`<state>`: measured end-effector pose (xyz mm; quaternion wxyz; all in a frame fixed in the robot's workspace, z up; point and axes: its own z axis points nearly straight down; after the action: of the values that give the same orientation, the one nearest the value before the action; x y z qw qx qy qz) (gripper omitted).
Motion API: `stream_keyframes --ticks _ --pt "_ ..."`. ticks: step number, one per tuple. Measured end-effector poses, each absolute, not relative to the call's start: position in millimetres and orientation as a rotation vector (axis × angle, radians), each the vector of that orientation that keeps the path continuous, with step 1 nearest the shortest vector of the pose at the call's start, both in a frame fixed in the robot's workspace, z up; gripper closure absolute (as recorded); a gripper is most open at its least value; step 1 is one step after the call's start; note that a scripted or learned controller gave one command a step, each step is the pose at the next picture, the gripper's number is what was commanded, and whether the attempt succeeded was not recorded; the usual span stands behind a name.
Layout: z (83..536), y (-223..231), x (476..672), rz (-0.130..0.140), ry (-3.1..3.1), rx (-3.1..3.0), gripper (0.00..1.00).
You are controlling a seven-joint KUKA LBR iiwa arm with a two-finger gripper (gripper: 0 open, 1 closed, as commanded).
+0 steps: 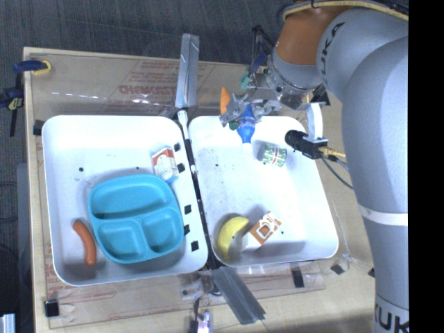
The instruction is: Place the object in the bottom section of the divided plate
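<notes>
Camera view showed the gripper (244,120) above the right bin's (316,207) far edge, a blue object (247,131) at its fingertips. Whether the fingers clamped it could not be told. The divided plate (135,217) lay in the left bin (59,151), its sections unfilled.

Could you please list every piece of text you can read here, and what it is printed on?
"KU": on the arm's base, cut off by the frame edge.
Red print on the bench sheet: mirrored, too faint to read.
Labels on the small carton, can and box: too small to read.

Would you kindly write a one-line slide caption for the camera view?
KUKA arm's gripper hovers over the right bin near a blue object, with the blue divided plate in the left bin.
</notes>
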<state>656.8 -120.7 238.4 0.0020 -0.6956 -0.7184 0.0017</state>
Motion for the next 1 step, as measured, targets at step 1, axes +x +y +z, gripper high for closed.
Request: stream_keyframes --ticks 1 --pt "223.7 -62.2 618.3 0.004 -2.345 -2.087 1.00"
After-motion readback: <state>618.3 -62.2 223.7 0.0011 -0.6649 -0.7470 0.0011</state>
